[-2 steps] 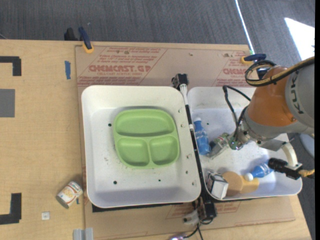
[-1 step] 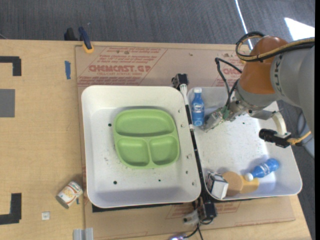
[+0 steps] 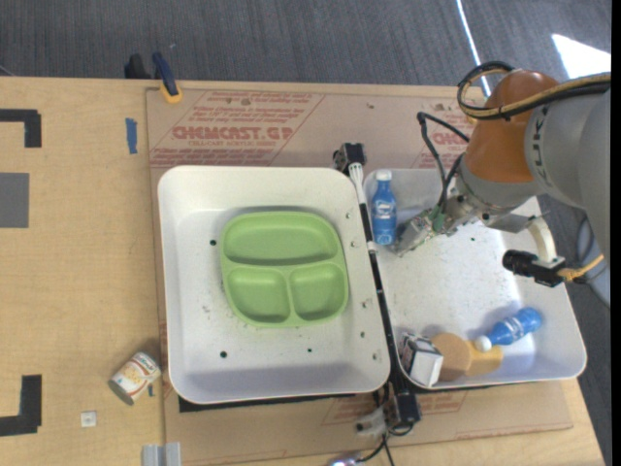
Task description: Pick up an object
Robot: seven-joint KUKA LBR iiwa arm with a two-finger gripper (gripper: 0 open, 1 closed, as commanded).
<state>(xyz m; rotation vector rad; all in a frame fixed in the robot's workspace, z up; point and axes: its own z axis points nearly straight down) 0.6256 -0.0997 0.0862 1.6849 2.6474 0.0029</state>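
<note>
A small blue water bottle (image 3: 384, 209) lies against the left wall of the right bin (image 3: 543, 304), near its far corner. My gripper (image 3: 415, 235) hangs low just to the right of that bottle, apart from it, under the grey wrist with the orange band (image 3: 503, 129). At the bin's near edge lie a small white and black box (image 3: 424, 360), a tan rounded object (image 3: 464, 353) and a blue and white toy (image 3: 512, 328). Nothing shows held in the gripper.
A green divided plate (image 3: 284, 265) lies in the left bin (image 3: 184, 289). A small carton (image 3: 134, 377) sits on the bench outside the left bin's near corner. Cables loop above the wrist, and a black clip (image 3: 349, 155) grips the divider at the far edge.
</note>
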